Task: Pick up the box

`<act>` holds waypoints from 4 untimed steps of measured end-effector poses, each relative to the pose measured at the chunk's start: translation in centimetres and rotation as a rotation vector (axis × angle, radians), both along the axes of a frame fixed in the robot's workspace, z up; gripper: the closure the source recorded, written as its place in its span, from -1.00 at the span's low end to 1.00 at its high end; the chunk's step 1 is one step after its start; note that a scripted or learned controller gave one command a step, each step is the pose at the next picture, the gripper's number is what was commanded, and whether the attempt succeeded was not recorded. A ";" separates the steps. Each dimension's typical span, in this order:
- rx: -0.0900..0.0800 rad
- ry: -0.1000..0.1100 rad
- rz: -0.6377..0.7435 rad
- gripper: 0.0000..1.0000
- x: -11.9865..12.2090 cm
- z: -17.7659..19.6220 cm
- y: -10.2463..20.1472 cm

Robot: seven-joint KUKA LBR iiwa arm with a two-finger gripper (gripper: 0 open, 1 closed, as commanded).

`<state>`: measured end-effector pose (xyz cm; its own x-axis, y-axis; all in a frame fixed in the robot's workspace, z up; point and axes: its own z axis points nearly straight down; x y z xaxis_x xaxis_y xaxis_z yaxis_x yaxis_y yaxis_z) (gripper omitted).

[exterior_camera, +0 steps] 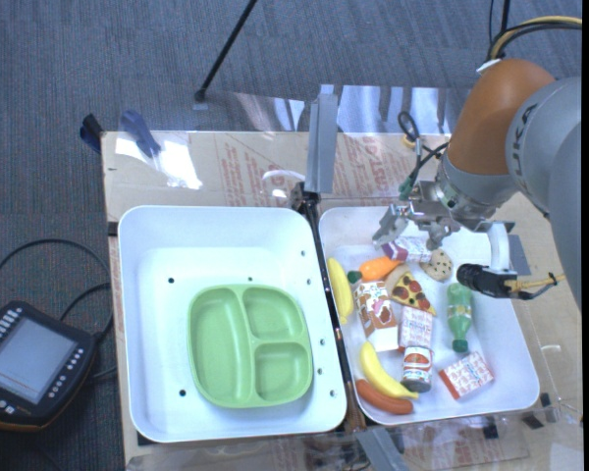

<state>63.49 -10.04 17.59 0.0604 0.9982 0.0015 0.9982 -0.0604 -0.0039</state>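
Two shallow white bins are sitting side by side on the bench: the left bin (pixel 147 253) is holding a green divided plate (pixel 249 343), and the right bin (pixel 515 361) is holding a scatter of toy food. The grey arm (pixel 515 126) with its orange band is reaching in from the right, and its gripper (pixel 412 226) is hanging low over the far left part of the right bin. Its metal fingers (pixel 391 226) are standing spread apart, with nothing visibly caught between them. Just beneath and beside the fingertips a small purple and white box (pixel 397 250) is lying at the back of the bin; whether the fingers are touching it I cannot tell. Next to it a cookie (pixel 437 264) is resting, and an orange carrot (pixel 378 268) is lying just in front. A pizza slice (pixel 410 290) is sitting near the middle, with a printed carton (pixel 376 309) beside it and a ketchup bottle (pixel 416 353) toward the near side. A green bottle (pixel 458 314) is lying to the right, and a red and white packet (pixel 466 375) is sitting near the front right corner. One banana (pixel 340 288) is lying along the left wall, another banana (pixel 383 373) is curving near the front, and a hot dog (pixel 383 398) is lying against the front rim.
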 end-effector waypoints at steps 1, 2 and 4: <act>0.001 0.002 0.203 -1.00 -7.8 1.0 7.7; -0.002 0.000 0.059 -1.00 -4.6 7.2 9.5; 0.001 0.009 0.112 1.00 -16.0 1.7 8.3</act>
<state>47.45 -1.69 19.34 -0.0514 0.9987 0.0027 0.9986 0.0514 -0.0125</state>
